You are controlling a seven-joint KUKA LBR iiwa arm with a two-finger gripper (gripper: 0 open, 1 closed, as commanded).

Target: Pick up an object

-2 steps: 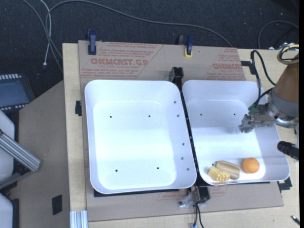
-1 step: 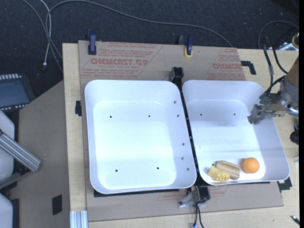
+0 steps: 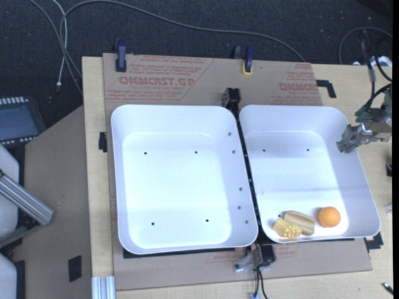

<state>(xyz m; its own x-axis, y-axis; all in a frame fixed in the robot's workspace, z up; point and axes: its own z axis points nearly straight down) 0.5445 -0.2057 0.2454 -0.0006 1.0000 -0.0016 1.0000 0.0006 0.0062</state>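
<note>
Three small items lie in the right bin [image 3: 299, 129] near its front edge. An orange ball-like fruit [image 3: 329, 217] sits at the front right. To its left lies a tan bread-like roll [image 3: 299, 218], with a yellow piece of corn [image 3: 287, 229] touching its front side. My gripper [image 3: 350, 139] hangs at the bin's right rim, toward the back, well away from all three items. Nothing shows in it.
The left bin [image 3: 181, 129] stands beside the right one, their rims meeting at the middle. Both rest on a cardboard sheet held by two blue clamps [image 3: 120, 50] at the back. Cables run along the floor behind and at the right.
</note>
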